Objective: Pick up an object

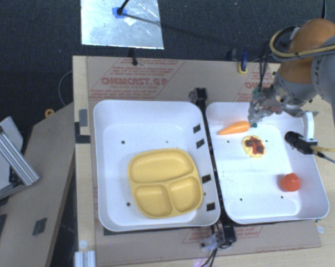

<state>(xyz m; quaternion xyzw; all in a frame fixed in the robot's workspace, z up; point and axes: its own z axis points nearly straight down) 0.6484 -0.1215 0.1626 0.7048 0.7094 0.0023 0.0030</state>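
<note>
An orange carrot [234,128] lies near the back of the right bin [267,204]. My gripper [255,117] hangs just above and to the right of the carrot's thick end, pointing down into the bin. A small round pizza slice with red topping [254,146] rests in the bin's middle, below the gripper. A red-orange tomato [290,182] sits toward the bin's front right. I see nothing between the fingers.
The left bin [117,127] holds a yellow divided tray [164,182]. A black divider with clips [206,149] runs between the two bins. A shiny metal sheet [121,15] lies behind the bench.
</note>
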